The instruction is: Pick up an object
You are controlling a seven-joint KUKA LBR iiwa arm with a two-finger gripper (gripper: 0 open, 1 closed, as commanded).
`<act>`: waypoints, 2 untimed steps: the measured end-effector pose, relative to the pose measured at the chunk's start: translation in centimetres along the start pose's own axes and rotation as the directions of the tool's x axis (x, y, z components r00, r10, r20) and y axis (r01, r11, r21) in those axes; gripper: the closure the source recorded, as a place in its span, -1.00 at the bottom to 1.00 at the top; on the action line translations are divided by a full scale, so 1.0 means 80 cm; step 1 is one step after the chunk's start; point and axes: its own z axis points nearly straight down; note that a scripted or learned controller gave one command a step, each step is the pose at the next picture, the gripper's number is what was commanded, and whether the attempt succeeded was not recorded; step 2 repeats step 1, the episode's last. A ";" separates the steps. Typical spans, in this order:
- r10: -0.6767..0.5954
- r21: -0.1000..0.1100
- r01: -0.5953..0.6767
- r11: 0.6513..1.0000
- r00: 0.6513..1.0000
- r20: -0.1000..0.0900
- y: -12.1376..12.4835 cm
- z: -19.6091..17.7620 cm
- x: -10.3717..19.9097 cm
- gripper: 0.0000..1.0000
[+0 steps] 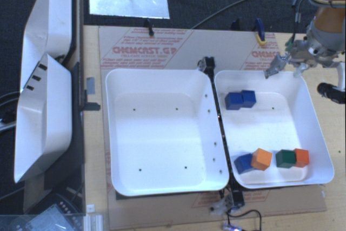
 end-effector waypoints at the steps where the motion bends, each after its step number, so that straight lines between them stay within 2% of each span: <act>1: -0.004 0.009 0.004 1.000 1.000 -0.003 0.004 0.145 0.078 -1.00; 2: -0.004 0.009 0.004 1.000 1.000 -0.003 0.004 0.145 0.078 -1.00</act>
